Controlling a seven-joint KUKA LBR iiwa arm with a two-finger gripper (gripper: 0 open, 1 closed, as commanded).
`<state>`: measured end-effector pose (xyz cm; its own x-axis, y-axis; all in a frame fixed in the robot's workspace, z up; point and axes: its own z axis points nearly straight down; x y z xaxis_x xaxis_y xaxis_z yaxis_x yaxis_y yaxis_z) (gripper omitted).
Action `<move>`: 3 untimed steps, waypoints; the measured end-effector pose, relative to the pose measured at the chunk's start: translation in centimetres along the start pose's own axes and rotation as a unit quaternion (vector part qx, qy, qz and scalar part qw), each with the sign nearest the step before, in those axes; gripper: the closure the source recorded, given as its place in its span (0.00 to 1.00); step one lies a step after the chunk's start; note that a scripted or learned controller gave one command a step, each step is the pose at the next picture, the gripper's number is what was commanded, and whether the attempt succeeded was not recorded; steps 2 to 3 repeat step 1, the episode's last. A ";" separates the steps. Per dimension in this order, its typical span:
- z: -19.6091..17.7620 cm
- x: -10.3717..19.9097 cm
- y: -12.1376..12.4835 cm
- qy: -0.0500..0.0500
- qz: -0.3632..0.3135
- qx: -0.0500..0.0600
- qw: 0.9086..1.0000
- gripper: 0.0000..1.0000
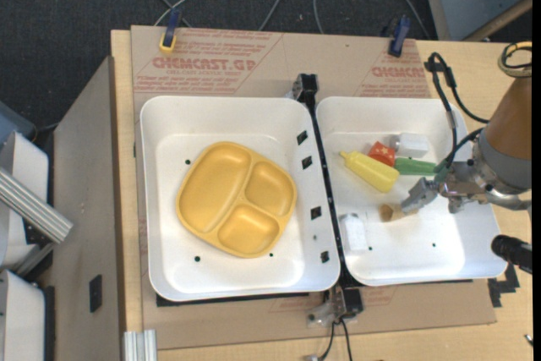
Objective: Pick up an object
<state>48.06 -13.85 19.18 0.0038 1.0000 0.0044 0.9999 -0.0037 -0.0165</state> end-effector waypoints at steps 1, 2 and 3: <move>-0.7 0.1 0.3 -0.001 -0.002 -0.007 1.000 0.00; -0.7 0.1 0.3 -0.001 -0.002 -0.007 1.000 0.00; -0.7 0.1 0.3 -0.001 -0.002 -0.007 1.000 0.00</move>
